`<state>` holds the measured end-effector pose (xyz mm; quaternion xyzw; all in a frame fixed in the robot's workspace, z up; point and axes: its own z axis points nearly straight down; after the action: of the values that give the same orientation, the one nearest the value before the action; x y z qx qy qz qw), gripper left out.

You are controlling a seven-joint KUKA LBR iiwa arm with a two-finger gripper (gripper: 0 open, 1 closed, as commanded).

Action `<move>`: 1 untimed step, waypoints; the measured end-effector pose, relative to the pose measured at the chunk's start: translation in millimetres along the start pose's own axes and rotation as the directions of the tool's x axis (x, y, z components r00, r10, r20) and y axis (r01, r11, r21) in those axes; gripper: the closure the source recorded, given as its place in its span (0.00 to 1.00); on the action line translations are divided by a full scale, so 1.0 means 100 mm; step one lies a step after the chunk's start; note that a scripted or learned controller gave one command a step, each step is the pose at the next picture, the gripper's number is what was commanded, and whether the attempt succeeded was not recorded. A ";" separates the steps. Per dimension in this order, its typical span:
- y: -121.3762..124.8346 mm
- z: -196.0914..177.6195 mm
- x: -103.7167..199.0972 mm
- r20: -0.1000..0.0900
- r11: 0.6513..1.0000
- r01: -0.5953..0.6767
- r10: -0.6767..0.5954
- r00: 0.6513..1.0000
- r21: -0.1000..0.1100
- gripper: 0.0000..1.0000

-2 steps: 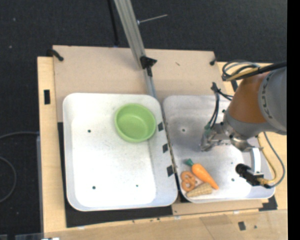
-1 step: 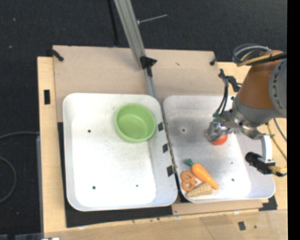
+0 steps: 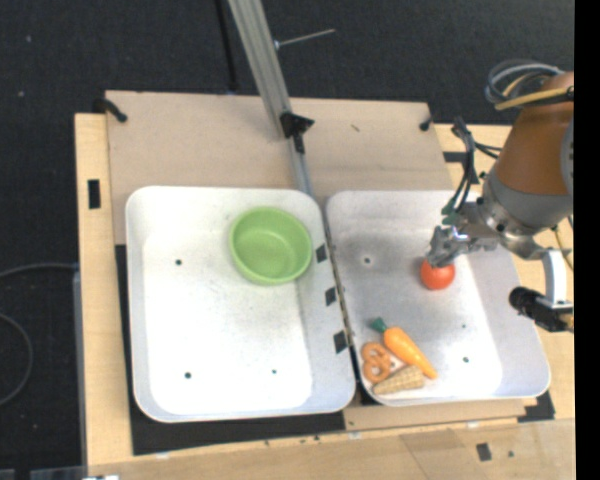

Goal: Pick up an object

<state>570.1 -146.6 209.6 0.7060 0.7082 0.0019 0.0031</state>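
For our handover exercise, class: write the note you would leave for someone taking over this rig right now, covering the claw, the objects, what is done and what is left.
Claw: low over the right bin, right at the top of the red-orange ball; grip unclear from this view.
Right bin also holds a toy carrot, pretzel and cone near its front left corner.
Left bin: green bowl.
Done: approach to the ball.
Left: confirm grasp, lift.
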 end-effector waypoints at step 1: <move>0.07 -0.15 0.51 -0.003 1.000 0.005 -0.005 1.000 0.003 1.00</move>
<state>577.0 -95.7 224.1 0.7044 0.7098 0.0019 0.0013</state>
